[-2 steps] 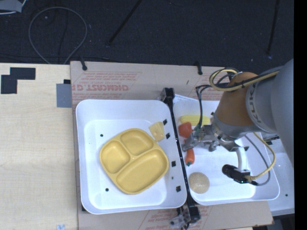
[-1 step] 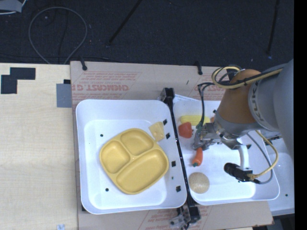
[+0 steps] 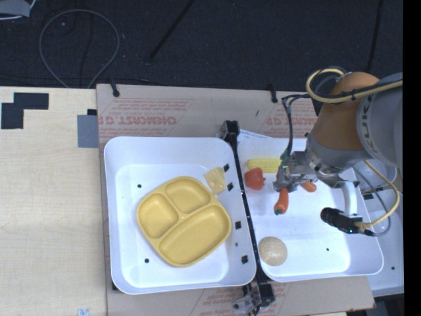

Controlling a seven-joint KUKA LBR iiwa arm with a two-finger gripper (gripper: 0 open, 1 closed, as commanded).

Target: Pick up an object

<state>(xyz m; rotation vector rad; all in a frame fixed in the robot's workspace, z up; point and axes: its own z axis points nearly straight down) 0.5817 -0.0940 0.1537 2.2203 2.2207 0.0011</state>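
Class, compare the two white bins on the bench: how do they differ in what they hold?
The left bin holds a yellow divided plate and a pale yellow piece. The right bin holds smaller items: a tomato, carrot, corn and beige ball. The tool is over the right bin. Both are shallow and white.

Glossy plastic bins (image 3: 125, 176); matt yellow plastic tray (image 3: 184, 222).
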